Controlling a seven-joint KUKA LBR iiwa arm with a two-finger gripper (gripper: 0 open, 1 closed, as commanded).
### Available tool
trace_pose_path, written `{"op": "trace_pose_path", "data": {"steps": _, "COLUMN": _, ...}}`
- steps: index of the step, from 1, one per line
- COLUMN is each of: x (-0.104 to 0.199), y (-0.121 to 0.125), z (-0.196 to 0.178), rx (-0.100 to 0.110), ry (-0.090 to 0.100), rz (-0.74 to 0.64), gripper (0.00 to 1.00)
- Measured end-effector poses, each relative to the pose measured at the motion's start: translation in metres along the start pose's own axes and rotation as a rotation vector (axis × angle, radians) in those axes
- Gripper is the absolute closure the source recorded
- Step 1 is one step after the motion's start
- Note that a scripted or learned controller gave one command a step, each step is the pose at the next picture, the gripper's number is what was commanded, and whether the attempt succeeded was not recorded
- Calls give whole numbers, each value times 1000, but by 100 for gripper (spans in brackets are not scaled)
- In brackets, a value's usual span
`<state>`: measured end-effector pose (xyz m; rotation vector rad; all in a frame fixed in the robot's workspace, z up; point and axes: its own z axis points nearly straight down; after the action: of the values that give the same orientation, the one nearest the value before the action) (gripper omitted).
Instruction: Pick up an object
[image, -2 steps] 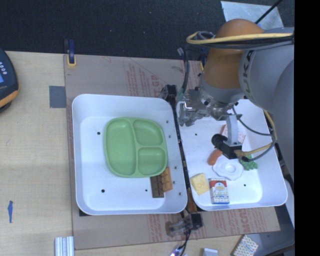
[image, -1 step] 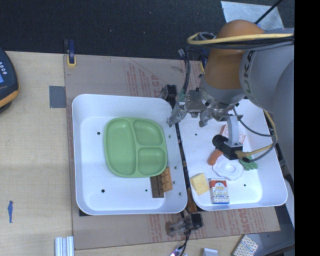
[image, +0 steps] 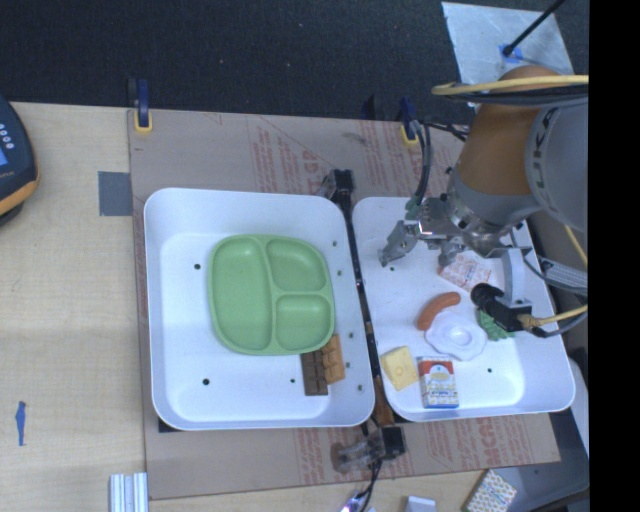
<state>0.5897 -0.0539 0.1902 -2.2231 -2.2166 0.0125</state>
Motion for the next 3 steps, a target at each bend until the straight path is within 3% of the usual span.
{"op": "trace_pose_path", "data": {"steps": 1, "x": -61, "y": -29, "z": 58, "rx": 4, "ry": 1, "rz": -2, "gripper": 0}}
{"op": "trace_pose_path", "data": {"steps": 2, "x": -60, "y": -20, "z": 95, "rx": -18, "ry": -3, "rz": -9, "gripper": 0}}
{"op": "trace_pose_path", "data": {"steps": 3, "x": -49, "y": -51, "z": 99, "rx": -1, "ry": 4, "rz": -6, "gripper": 0}}
